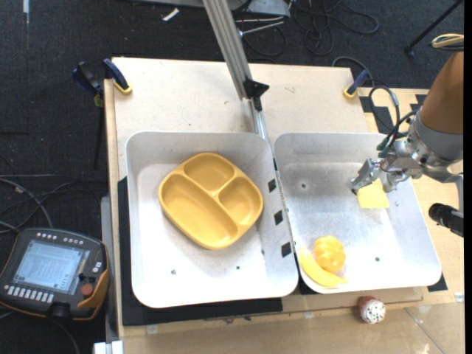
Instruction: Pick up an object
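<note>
Gripper [376, 183] hovers at right of frame, over the right bin [413, 264], touching a yellow block [373, 198]; whether it is clenched cannot be told. Step: grasping. Next move calls for a confirmed hold, then a lift.

Dark carpet floor [51, 146], cables [324, 21], wooden bench [184, 98].

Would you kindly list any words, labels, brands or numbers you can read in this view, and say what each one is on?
No text can be read in this view.
Teach pendant: its screen and buttons carry marks, too small and blurred to read.
Black tabs on the left bin rim: no lettering can be made out.
Yellow divided plate, yellow block and banana: no markings seen.
</note>
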Available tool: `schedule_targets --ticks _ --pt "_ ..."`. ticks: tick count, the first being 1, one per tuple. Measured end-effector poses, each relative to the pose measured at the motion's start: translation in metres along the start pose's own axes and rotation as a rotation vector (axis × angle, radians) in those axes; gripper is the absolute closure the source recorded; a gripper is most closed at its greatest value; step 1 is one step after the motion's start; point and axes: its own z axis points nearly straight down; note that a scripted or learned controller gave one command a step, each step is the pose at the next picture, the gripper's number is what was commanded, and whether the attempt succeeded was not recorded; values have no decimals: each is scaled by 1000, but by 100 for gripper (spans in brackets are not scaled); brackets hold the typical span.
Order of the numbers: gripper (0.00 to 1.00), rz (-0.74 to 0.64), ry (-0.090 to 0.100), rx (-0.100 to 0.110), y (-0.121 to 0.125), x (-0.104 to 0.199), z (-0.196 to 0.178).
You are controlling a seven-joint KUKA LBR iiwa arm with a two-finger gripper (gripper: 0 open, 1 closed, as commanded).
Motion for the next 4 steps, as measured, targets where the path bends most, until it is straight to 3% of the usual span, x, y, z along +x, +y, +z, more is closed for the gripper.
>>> schedule_targets --ticks 1,3,4 --pt "100 -1 0 -2 4 58 7" --pt "100 -2 1 -3 2 168 -14" --pt "100 -2 0 0 -10 218 -2"
